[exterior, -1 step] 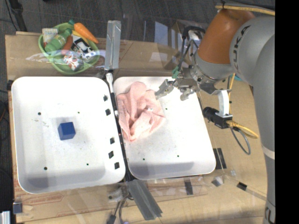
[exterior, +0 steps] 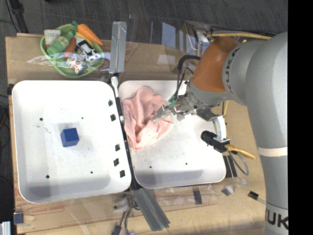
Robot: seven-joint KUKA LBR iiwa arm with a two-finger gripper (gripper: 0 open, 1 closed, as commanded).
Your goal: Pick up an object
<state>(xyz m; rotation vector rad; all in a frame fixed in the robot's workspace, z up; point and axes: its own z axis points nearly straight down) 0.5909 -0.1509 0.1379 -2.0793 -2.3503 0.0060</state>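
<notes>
Reaching into the right bin (exterior: 210,173), the gripper (exterior: 163,114) touches the pink cloth (exterior: 142,114); finger state unclear.

Even, diffuse overhead light leaves both white bins (exterior: 29,131) bright and nearly washed out, with soft grey shadows pooling along their near inner walls, faint glare on clear plastic sheeting (exterior: 168,35) above, a dim floor (exterior: 146,4), and slightly soft focus throughout.
</notes>
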